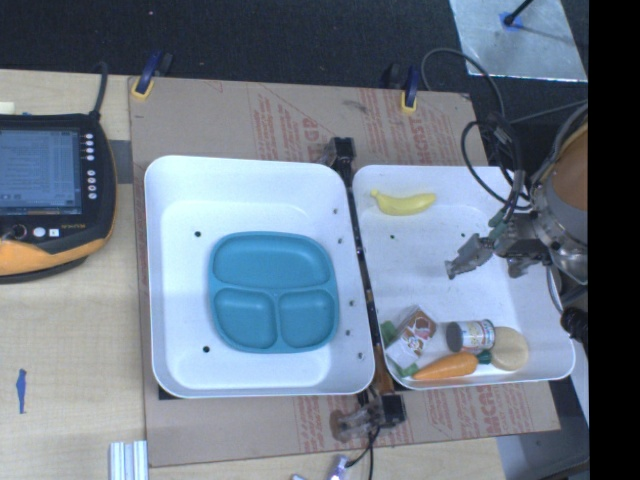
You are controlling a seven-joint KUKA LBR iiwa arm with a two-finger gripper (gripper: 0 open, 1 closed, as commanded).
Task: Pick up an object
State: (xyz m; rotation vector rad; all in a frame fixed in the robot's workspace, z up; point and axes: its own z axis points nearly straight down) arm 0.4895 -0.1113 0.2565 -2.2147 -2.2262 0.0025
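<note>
In the right bin [400, 258], a yellow banana [404, 203] lies near the far edge. Along the near edge sit a small printed packet [411, 337], an orange carrot [446, 368], a small jar on its side [471, 335] and a round beige object [509, 348]. My gripper [492, 263] hangs over the right half of this bin, above the bare floor between the banana and the near-edge group. It is open, its dark fingers [465, 263] spread apart with nothing between them.
The left bin [170, 268] holds a blue divided plate [272, 290]. A tablet-like pendant [45, 193] lies on the bench to the far left. Cables [480, 138] loop above the right bin's far corner.
</note>
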